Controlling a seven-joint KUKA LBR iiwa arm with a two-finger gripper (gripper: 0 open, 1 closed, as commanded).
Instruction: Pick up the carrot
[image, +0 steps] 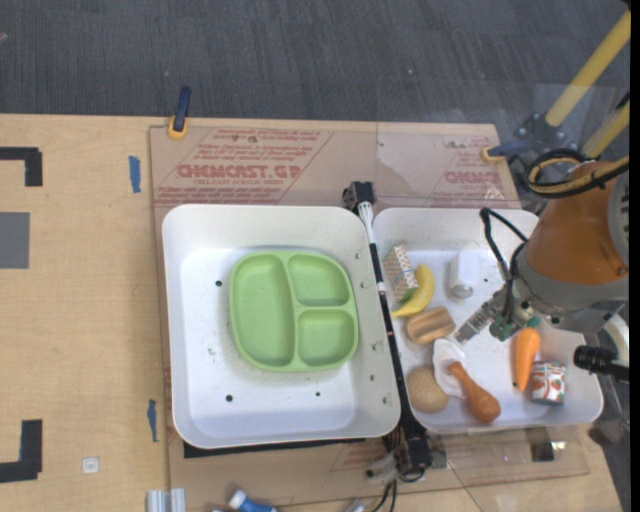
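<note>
Fingers of the gripper (497, 320) are too small and blurred to tell apart, so their state cannot be told. They hang over the right bin (585, 410), just left of the carrot's (524, 357) top. That carrot lies near the bin's right edge, beside a small carton (547, 383). Toward the bin's left edge lie a banana (421, 292) and a drumstick (472, 390). In the left bin (190, 330) sits a green divided plate (293, 310).

The carrot (524, 357) — orange, tapered, green at its upper end — lies nearly upright in the picture, in the right bin (585, 408), near its right wall.
</note>
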